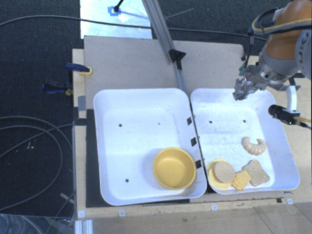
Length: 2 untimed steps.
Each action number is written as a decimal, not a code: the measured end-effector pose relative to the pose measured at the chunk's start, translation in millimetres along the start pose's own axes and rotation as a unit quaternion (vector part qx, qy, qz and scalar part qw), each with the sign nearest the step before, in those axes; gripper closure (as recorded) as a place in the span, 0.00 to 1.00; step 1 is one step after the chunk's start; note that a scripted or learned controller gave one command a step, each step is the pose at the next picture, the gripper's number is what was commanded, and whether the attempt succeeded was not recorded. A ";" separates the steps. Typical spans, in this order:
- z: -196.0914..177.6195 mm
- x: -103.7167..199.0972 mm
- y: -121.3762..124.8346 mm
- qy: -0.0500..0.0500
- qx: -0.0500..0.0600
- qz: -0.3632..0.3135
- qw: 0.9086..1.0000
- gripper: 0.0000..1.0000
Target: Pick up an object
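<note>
In the right bin [229, 121] lie a pale croissant [254, 145], a brown slice of toast [257, 173], a small yellow waffle piece [240, 180] and a round tan cracker on a yellow disc [223, 172]. A yellow bowl [174, 167] sits at the front of the left bin [131, 116]. My gripper [241, 92] hangs over the back edge of the right bin, well behind the food, with nothing visibly between its fingers.
A grey metal pole [161, 23] slants over the bench behind the bins, ending in a black clamp [176, 56]. A blue and yellow clamp [73, 69] grips the bench's left edge. Cables lie on the dark floor at left.
</note>
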<state>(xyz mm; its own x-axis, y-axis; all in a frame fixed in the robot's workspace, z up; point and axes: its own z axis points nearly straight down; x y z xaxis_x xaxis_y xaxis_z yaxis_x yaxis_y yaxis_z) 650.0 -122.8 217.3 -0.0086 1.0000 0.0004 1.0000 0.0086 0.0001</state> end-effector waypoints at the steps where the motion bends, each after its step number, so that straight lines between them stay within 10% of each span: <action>1: -12.0 50.3 -6.0 0.001 -0.001 -0.001 1.000 1.00; 2: -14.4 112.3 -14.3 0.001 0.000 -0.001 1.000 1.00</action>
<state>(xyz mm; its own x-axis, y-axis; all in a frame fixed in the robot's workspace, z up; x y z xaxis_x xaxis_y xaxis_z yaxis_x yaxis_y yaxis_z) 634.8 -10.7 231.7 -0.0112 0.9999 0.0021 0.9999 0.0112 0.0007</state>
